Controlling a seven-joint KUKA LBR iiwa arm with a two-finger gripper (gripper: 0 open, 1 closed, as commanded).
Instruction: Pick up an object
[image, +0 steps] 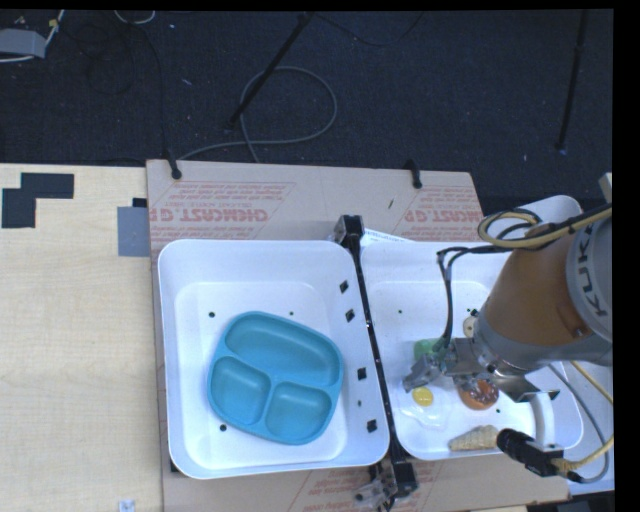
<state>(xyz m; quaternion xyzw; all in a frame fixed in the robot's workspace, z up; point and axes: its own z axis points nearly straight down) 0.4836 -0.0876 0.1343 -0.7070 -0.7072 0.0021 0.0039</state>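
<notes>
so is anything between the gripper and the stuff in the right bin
Nothing visible does. The gripper is low in the right bin, right above the yellow piece, with a green item beside it. The orange piece and the cone-shaped piece lie a little further off, uncovered.

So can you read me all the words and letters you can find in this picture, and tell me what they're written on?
"KU": grey letters on the robot arm, cut off at the picture's edge.
Red print on the cardboard sheet behind the bins, twice, upside down: too blurred to read for sure.
Red print on the cardboard at the front edge, below the bins: too small and blurred to read.
The blue tray has no words.
</notes>
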